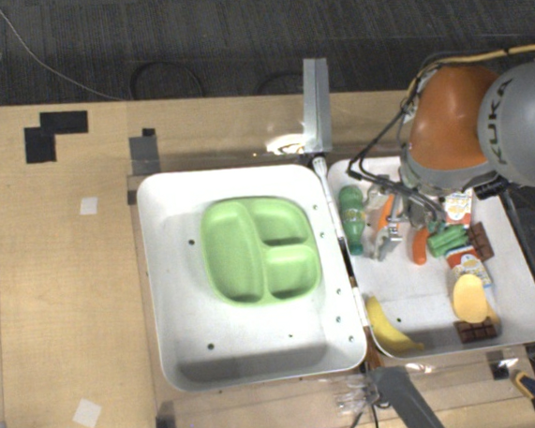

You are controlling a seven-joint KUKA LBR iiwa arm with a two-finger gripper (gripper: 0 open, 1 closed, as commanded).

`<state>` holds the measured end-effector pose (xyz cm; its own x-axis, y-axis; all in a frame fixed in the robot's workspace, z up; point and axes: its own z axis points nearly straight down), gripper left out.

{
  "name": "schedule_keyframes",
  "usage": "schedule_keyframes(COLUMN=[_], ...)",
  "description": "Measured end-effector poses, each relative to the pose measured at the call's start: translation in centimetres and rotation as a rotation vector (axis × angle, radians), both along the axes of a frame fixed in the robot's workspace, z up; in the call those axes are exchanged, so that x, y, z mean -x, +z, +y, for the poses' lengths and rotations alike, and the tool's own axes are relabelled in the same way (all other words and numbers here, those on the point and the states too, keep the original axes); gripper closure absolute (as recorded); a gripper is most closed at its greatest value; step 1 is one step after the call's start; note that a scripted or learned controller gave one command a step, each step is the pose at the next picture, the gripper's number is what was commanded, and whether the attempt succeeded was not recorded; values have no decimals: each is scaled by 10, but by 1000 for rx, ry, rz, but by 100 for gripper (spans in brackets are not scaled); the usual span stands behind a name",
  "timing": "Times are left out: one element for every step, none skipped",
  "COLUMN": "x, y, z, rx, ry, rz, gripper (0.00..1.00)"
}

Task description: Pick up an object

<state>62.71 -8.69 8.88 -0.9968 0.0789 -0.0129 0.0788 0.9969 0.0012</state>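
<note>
Gripper point(383, 241) sat low in the right bin point(532, 319), at its left side, fingertips just beside the green bottle point(352, 211) and near the carrot point(419, 245). Couldn't tell whether it was clenched or released; nothing visibly between the tips.

Likeliest target, my call: the green bottle, lying along the bin's left wall, touching or nearly touching it. Looked like light, stiff plastic, smooth and round, so it could roll or squirt out of a pinch. I'd grip across the body mid-length; the wall crowds 1 side.

Rest of the right bin: 1 carrot, 1 green block point(451, 239) beside it, 1 banana point(388, 328) at the front-left corner, 1 lemon point(471, 299), 2 brown chocolate-like pieces point(476, 331), 1 small white-and-orange packet point(459, 206) half under the arm. Items were crowded, some touching.

Left bin point(174, 264): 1 green divided tray point(258, 249), 3 compartments, roughly centered.
</note>
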Motion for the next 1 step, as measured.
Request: schedule_keyframes(x=[49], y=[1], z=[3], rx=[-2], ry=[-166], rz=[-2], gripper=[0])
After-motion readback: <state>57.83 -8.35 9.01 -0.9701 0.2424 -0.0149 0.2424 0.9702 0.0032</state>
